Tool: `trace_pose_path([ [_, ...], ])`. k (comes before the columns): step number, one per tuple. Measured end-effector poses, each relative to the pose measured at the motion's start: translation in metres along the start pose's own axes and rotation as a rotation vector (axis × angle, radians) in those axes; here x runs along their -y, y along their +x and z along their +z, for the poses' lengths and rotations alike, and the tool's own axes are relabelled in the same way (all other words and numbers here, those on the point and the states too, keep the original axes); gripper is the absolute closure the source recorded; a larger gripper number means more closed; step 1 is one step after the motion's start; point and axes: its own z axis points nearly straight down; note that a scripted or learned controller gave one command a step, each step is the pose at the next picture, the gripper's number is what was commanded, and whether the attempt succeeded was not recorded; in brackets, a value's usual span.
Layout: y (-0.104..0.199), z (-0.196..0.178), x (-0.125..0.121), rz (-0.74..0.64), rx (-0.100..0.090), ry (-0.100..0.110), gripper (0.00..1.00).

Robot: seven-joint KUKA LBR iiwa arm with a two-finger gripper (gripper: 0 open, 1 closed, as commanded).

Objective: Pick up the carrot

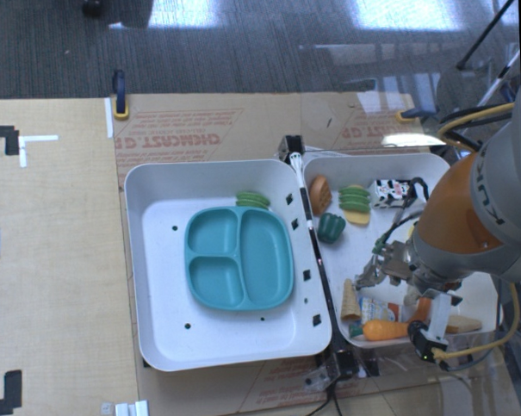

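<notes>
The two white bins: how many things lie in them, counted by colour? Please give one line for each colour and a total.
Counting what is clear in the camera view:
Teal: 1, the divided plate
Green: 3, a pod, a pepper, a pod on yellow
Orange: 1, the carrot
Brown: 2, a bread roll, a cone
Black and white: 1, a cow toy
Total: 8, leaving out things half hidden under the arm.

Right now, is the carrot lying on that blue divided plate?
No, the carrot lies in the right bin near its front edge, while the blue plate sits in the left bin.

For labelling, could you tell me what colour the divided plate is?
Teal, seen in the camera view: divided plate.
</notes>
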Motion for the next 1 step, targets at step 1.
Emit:
trace_pose_path([
  [1, -0.0058, -0.0002, -0.0417, -0.073, 0.003, -0.003, 0.0],
])
